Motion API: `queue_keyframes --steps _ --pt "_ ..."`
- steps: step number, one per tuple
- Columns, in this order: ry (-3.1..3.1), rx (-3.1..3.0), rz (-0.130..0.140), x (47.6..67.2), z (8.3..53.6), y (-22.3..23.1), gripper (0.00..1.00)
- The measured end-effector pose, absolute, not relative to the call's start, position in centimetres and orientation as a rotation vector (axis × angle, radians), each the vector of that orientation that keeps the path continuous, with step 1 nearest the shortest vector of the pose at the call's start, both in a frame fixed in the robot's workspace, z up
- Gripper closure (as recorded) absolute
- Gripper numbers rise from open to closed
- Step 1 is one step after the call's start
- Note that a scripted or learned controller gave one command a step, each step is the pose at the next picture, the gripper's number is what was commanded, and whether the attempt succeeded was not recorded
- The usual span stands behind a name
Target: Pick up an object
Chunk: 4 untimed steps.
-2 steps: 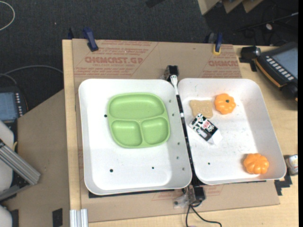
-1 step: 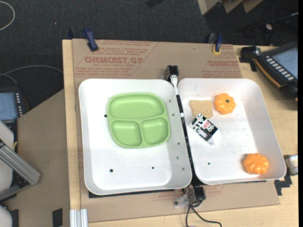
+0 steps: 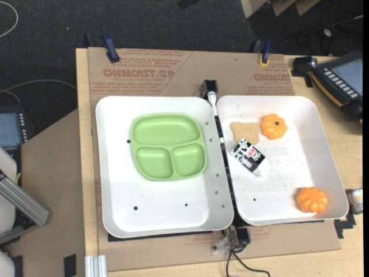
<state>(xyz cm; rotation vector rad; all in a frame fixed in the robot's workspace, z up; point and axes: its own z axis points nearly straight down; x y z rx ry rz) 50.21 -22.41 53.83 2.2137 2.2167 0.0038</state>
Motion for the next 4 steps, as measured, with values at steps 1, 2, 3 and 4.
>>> queue_keyframes --steps 1,2,3,4 --pt "2.221 2.221 0.000 48.5 53.6 -22.4 1.00" --pt "2.221 2.222 -0.001 47.9 53.6 -22.4 1.00" --pt "2.220 2.215 0.000 50.4 53.5 -22.4 1.00" --pt "2.220 2.221 0.000 48.8 53.6 -22.4 1.00"
